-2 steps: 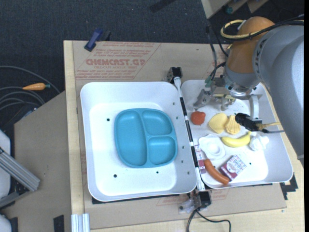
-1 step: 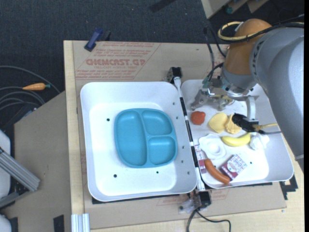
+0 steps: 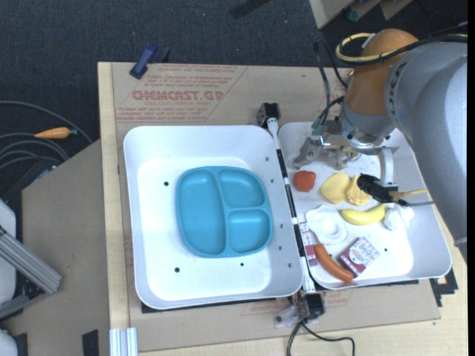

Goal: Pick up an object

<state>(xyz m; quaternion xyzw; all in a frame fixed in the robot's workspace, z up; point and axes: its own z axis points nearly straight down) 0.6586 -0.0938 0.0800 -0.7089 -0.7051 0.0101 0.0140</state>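
The bench carries two shallow white bins side by side, and the left bin (image 3: pixel 148 162) serves here as the reference point. Inside the left bin a blue divided plate (image 3: pixel 223 211) lies flat near its centre, three compartments facing up. The right bin (image 3: pixel 430 254) sits directly against the left bin's right wall. In the right bin, closest to that shared wall, a small red tomato (image 3: pixel 303 180) rests on the floor; further right of it lies a pale yellow lump (image 3: pixel 336 187) with a ribbed yellow piece (image 3: pixel 358 193) touching it. Below these, a banana (image 3: pixel 364 215) lies roughly level, with a white cup (image 3: pixel 327 227) just beside it on the side toward the left bin. A sausage (image 3: pixel 331 263) lies tilted near the lower end of the shared wall, and a small red-and-white packet (image 3: pixel 361 254) sits just to its right. The grey arm (image 3: pixel 434 110), with its orange band (image 3: pixel 375 73), reaches in over the upper part of the right bin. The gripper (image 3: pixel 326 150) hangs above the bin's upper area, just above the tomato; whether its tips are spread or pressed together cannot be told at this slant, and nothing is seen held in it. Every object lies on the bin floor.
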